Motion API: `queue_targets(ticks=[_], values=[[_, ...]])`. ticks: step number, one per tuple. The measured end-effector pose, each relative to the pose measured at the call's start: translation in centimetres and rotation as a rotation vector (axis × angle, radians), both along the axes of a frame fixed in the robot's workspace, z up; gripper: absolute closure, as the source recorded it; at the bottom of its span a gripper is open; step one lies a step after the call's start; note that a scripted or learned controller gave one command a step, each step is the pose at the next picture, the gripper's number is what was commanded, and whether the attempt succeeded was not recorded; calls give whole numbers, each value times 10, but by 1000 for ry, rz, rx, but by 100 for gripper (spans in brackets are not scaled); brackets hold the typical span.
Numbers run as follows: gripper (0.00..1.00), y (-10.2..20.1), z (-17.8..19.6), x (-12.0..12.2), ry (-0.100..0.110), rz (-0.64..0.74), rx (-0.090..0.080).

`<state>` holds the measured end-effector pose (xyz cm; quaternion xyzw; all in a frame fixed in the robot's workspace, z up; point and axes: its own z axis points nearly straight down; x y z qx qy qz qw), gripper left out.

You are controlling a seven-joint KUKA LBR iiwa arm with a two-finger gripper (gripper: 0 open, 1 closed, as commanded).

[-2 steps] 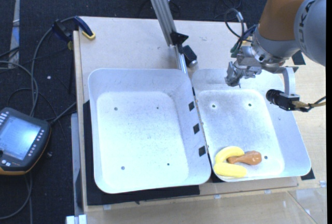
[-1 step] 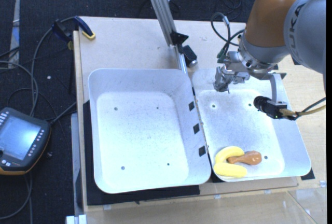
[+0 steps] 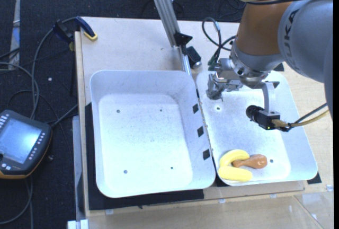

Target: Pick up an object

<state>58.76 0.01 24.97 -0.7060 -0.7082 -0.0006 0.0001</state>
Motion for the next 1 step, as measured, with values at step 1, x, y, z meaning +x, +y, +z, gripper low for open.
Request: queue_targets(ticks=[1], values=[[100,54,-10,-17,2,1,0]])
